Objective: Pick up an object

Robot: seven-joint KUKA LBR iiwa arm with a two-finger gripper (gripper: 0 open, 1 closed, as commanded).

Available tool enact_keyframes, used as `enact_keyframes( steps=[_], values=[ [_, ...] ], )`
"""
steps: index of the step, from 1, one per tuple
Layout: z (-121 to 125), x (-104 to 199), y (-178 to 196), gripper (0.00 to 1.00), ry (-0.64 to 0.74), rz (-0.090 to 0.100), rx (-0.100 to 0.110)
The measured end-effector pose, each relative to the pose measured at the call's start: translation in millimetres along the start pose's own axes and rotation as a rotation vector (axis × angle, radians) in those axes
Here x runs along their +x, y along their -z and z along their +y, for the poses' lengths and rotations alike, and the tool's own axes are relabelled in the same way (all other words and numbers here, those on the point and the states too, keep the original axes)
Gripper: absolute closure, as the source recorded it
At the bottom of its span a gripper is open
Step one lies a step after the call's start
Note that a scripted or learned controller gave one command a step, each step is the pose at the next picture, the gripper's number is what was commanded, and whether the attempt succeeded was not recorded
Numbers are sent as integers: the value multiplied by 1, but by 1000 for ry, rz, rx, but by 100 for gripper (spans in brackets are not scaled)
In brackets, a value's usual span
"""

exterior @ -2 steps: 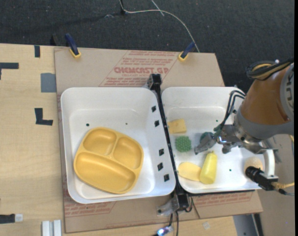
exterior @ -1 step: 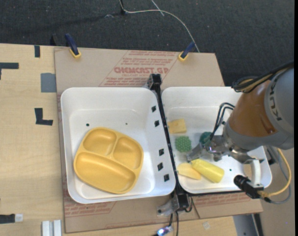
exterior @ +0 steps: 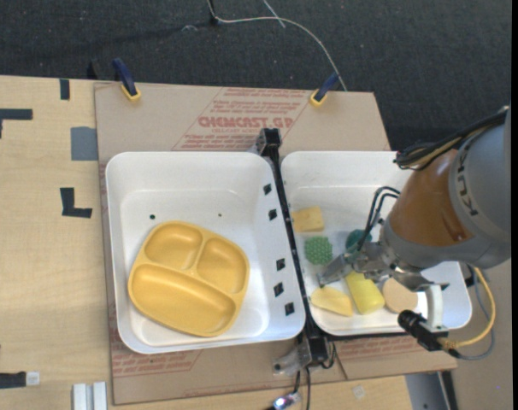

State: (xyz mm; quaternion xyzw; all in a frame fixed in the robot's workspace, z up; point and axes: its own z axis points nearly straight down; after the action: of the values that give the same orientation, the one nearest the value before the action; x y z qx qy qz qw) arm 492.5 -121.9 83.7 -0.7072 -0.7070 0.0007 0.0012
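Note:
My gripper (exterior: 351, 267) is low in the right bin (exterior: 344, 167), reaching in from the right under the orange-banded wrist. It hangs among several small items. A green knobbly ball (exterior: 318, 248) lies just to its left and a teal piece (exterior: 357, 239) sits right behind it. A yellow cylinder (exterior: 364, 293) lies directly in front of it and looks to be touching it. A pale yellow wedge (exterior: 331, 301) rests at the bin's front left, and a beige piece (exterior: 402, 295) lies partly under the arm. A yellow block (exterior: 308, 220) sits farther back.
The left bin (exterior: 122, 178) holds a yellow divided plate (exterior: 188, 278). A black divider (exterior: 280, 229) runs between the bins. The bins rest on a cardboard sheet (exterior: 242, 122) clamped at the back. The arm's body covers the right bin's right side.

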Motion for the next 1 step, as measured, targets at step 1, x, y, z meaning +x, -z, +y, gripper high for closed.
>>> enact_keyframes(
  steps=[1],
  values=[
    [1,-1,11,100,1,-3,-2]
  ],
)
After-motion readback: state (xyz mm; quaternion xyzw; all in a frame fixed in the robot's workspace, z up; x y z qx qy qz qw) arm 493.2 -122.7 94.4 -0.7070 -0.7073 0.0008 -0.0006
